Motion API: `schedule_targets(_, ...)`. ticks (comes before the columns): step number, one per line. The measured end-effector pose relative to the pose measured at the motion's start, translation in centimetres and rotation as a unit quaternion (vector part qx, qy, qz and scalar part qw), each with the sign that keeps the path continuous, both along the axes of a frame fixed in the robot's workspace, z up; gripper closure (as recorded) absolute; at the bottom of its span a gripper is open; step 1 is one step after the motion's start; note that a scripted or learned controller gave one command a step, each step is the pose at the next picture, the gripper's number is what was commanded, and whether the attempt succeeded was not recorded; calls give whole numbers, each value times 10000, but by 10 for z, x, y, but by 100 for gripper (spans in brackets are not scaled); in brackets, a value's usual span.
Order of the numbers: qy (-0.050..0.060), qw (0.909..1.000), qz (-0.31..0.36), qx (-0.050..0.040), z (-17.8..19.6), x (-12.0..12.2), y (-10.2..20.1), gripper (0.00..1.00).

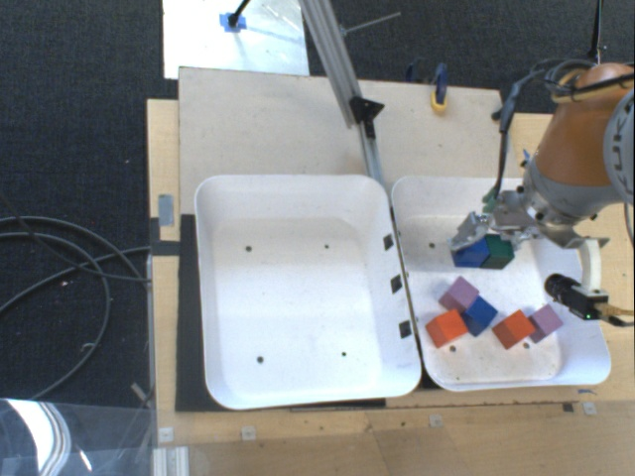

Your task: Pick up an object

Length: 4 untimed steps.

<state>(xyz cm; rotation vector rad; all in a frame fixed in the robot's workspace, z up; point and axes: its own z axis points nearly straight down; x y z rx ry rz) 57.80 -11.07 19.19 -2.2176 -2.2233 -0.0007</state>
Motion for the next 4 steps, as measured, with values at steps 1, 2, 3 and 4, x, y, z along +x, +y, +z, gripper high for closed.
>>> schedule_targets(1,-15,10000,6,-14,-92,19,-67,0)
schedule_targets(2,-10,10000,18,-6,-83,19,-66,100)
schedule_targets(3,-36,10000,37,-6,-100,60,-16,100)
schedule_targets(4,-54,10000,53,8,4,84,73,100)
